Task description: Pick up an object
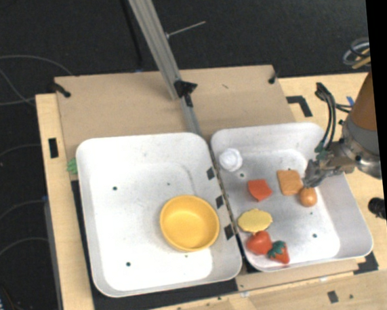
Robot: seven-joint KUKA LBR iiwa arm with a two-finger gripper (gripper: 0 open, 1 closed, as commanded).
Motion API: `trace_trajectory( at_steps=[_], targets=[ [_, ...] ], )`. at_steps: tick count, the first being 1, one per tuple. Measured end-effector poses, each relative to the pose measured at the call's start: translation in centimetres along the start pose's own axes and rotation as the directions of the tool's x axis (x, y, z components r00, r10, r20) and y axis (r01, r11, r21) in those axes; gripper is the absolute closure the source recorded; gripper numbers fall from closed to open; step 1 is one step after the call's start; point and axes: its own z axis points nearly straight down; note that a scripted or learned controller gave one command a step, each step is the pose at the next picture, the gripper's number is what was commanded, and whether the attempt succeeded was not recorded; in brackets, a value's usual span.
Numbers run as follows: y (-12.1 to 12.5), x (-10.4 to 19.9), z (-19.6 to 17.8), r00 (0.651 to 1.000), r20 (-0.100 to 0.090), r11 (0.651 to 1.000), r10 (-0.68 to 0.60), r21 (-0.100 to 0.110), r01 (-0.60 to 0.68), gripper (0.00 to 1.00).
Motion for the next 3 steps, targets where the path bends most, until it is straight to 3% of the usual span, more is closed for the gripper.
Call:
trace_trajectory(
  at_steps=[3],
  targets=[
    [-0.9,14.3,1.4,1.0,-0.001,1.0,0.001,0.004,-0.001,1.0]
  ],
)
